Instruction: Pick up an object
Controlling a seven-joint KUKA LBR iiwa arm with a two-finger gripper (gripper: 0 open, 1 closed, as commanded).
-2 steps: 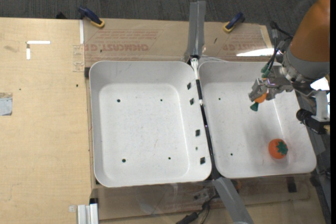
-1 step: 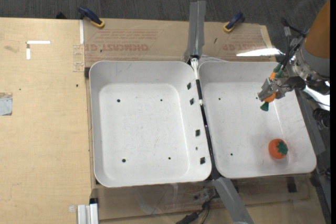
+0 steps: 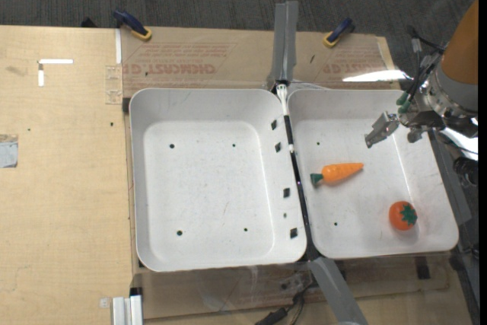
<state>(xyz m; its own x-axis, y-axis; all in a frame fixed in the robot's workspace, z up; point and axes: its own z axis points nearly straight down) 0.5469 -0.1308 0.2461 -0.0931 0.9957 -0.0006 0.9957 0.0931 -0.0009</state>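
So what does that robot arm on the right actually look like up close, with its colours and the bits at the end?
The arm is part orange where it comes into view at the right edge, with grey and silvery metal parts below that. A few thin dark cables run along its wrist, with a small green spot among them. At the tip sits the gripper, a slim grey metal piece jutting out over the right bin.

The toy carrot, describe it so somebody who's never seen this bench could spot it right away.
Of the two white bins, take the right bin, the one the arm reaches over. The toy carrot lies on its side near the bin's middle-left, green top toward the divider. It is long and tapered, unlike the round orange toy with a green leaf nearer the bin's front right corner.
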